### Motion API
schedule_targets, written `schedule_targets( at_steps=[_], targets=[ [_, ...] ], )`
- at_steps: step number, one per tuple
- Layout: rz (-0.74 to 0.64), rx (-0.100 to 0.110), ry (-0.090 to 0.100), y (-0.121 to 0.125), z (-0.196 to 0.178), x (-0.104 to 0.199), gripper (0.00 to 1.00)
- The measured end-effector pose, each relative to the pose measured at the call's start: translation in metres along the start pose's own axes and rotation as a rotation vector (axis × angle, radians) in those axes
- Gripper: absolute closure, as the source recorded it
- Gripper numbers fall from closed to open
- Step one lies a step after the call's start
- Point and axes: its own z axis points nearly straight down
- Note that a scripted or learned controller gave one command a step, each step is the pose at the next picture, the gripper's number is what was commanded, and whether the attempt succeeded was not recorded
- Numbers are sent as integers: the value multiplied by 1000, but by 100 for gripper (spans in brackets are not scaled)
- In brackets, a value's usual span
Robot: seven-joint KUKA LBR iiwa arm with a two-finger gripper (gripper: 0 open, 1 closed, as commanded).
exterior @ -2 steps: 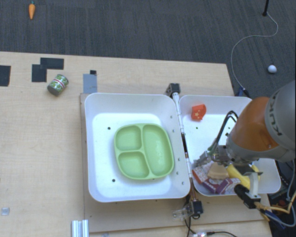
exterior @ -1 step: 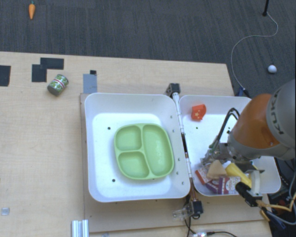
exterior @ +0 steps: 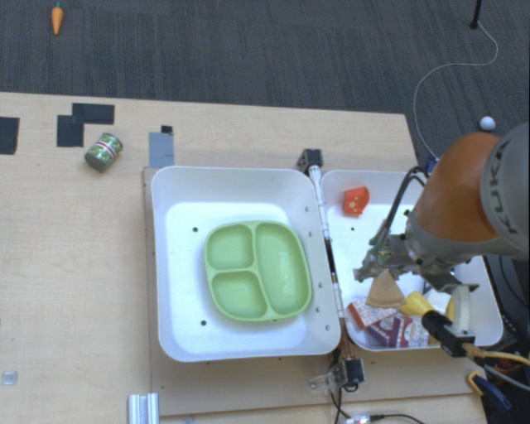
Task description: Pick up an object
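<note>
Reaching in from the right with the grey arm (exterior: 505, 207), orange band (exterior: 460, 186) above the wrist. Hanging low over the middle of the right bin (exterior: 348, 240) with the gripper (exterior: 383, 269). Cannot tell whether released or clenched: hidden beneath the wrist and linkage from this slant.

Directly under the gripper, on its near side, touching it or almost: a tan wedge (exterior: 383, 291). Cannot tell whether grasped or merely lying there. Just beside the wedge, nearer than the gripper and slightly to its right: a yellow piece (exterior: 414, 304). Nearer again, close to the front wall: a red piece (exterior: 363, 315) and a dark purple piece (exterior: 386, 333), side by side and touching. Beyond the gripper and a little to its left in the view, well apart from it, near the far wall: a red block (exterior: 356, 200).

Well to the gripper's left, across the divide: the left bin (exterior: 178, 248), holding a green divided plate (exterior: 257, 271) with three compartments, lying flat. Farther left and farther back, on the bare bench (exterior: 66, 273): a small green can (exterior: 103, 151) on its side. Farthest from the gripper, on the dark floor at the far left: a tiny orange carrot (exterior: 56, 18).
</note>
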Motion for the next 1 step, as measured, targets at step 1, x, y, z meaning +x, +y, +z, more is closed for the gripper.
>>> schedule_targets(
  at_steps=[1],
  targets=[
    [1, 1, 0, -1, 0, -7, 100]
  ],
)
